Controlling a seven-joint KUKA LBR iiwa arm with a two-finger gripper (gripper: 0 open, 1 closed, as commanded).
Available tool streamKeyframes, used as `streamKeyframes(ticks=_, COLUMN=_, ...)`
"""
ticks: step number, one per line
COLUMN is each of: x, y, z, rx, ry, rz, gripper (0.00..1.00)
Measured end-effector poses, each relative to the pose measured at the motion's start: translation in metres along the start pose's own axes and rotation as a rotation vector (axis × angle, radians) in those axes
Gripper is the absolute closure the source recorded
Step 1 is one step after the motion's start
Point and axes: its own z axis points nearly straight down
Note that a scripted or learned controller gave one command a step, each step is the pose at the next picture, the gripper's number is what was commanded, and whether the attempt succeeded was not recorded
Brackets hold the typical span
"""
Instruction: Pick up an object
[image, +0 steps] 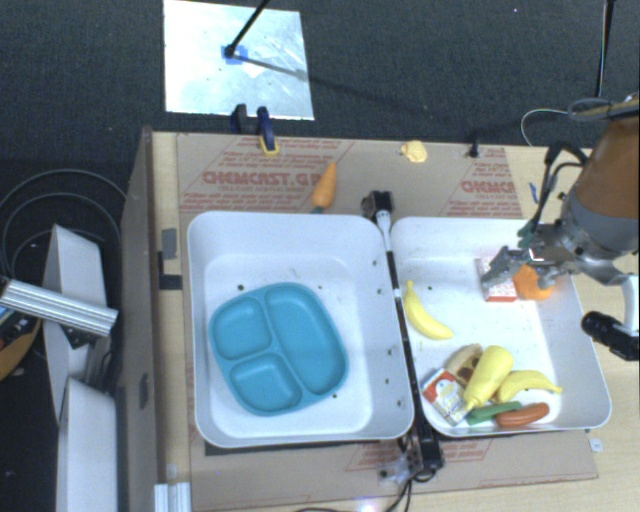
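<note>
Arm (610, 180) reaching in from right, gripper (528, 262) low over far part of right bin (590, 395). Claw state: cannot tell, too blurred and blocked by wrist. Just beside and under it: small red-and-white packet (495, 283) touching an orange piece (535, 285), likely the target pair. Whether either is actually between the claw tips, unclear, so not counting as held. Elsewhere in same bin: lone banana (425, 315) near the divider, and a heap at near corner with yellow pepper (488, 370), second banana (530, 382), red chili (520, 414), green bit, wrapped snack (447, 392). Left bin (200, 330) holding blue divided tray (277, 346). Carrot (324, 185) and yellow lump (414, 151) lying on cardboard outside bins. For a good pick, probably best to settle on one item only, centre over it, avoid pinching packet and orange piece together, close fully before lifting, lift straight up clear of bin wall. Risk: packet flat and slippery, may slide out; orange piece rounder, easier bet.
</note>
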Motion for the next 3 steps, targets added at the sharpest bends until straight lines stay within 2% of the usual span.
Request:
streamKeyframes(ticks=1, x=-0.003, y=-0.071, z=0.060, rx=0.010, ry=0.003, rz=0.005, gripper=0.00)
streamKeyframes(ticks=2, x=-0.023, y=-0.065, z=0.151, rx=-0.004, ry=0.003, rz=0.006, gripper=0.00)
streamKeyframes(ticks=3, x=-0.020, y=-0.062, z=0.134, rx=-0.013, ry=0.004, rz=-0.001, gripper=1.00)
